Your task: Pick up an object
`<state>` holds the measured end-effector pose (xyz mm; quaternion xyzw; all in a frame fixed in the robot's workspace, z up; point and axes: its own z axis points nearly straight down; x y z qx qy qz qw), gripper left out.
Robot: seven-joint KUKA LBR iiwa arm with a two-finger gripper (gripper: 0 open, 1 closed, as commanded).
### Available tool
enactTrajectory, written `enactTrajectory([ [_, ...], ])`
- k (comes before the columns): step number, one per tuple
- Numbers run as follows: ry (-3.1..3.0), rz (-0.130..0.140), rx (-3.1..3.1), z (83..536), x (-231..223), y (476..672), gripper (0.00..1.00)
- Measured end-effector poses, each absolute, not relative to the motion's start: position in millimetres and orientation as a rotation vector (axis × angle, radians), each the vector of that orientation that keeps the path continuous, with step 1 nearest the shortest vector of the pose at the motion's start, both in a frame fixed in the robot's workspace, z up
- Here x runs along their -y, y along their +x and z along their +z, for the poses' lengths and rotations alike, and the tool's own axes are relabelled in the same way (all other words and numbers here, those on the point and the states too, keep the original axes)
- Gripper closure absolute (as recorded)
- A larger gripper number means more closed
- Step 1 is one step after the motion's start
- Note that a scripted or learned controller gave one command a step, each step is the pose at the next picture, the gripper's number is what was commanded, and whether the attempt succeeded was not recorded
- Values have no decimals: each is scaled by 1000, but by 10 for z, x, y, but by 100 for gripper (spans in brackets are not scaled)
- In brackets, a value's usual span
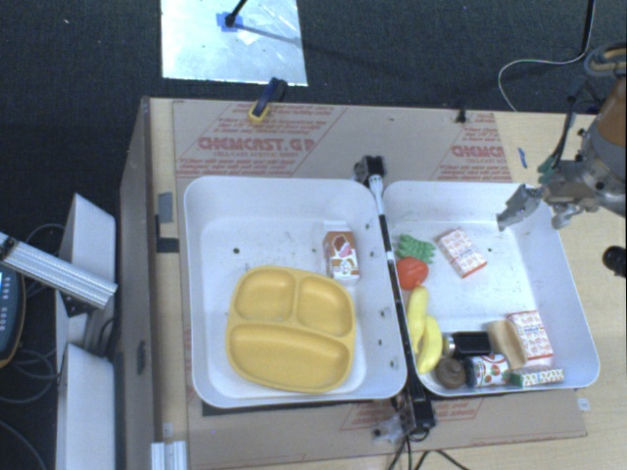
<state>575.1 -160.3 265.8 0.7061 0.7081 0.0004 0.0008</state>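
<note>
Printed in red on the brown board (294,130) under my bins is "CHEMCAST GP", readable at its far left and repeated at the far right. In the left bin (211,213) a yellow compartment tray (290,328) fills the near half, and a small carton (341,255) with a red and white picture label stands by the right wall; I cannot read its print. In the right bin (578,336), along the left wall, lie a toy tomato with green leaves (412,265) and a banana (423,329). A red and white box (460,252) lies mid-bin. At the near edge sit a dark round lid (450,371), a black bottle (469,343), a small labelled can (490,369) and a snack box (527,337), all too small to read. My gripper (534,207) hovers over the far right corner, fingers spread, holding nothing.
</note>
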Motion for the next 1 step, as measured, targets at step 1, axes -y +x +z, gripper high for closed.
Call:
enactTrajectory([
  [1, 2217, 0, -2227, 1681, 1476, 6089, 0],
])
